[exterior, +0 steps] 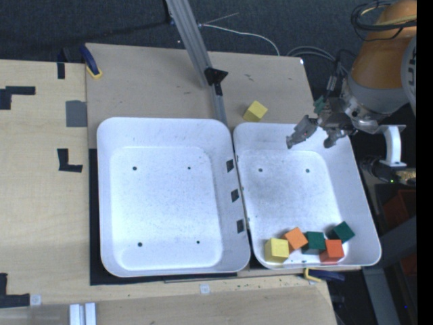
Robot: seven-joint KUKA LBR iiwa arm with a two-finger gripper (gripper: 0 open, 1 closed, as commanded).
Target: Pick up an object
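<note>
Arm: grey KUKA with orange band enters from the right of the frame; gripper [315, 135] sits over the upper right of the right bin [284, 181], near its far rim

Jaws: two dark fingers [298, 133] appear spread, with nothing between them; no object held

Right bin contents: five cubes bunched against the lower right rim; yellow cube [277, 248], orange cube [295, 237], dark green cube [315, 240], red-orange cube [333, 249], second green cube [344, 231]; neighbours look touching or nearly so

Left bin: white bin [166, 195] at centre-left of the frame; bare floor with a few small dark dots

Stray item: a yellow block [256, 110] lies on the tabletop [149, 80] just above the right bin's far rim, outside both bins

Key relation: the cluster lies toward the lower edge of the frame from the jaws, well apart, across the bin's whole floor; the stray block is nearer, up and left of the jaws

Long axis: cubes, so none to align to; the row itself runs left to right along the rim

Judgement: pick not yet begun; next move likely needs travel toward the lower rim, then descent

Risk: tight packing and the nearby wall may leave little room for the fingers
</note>
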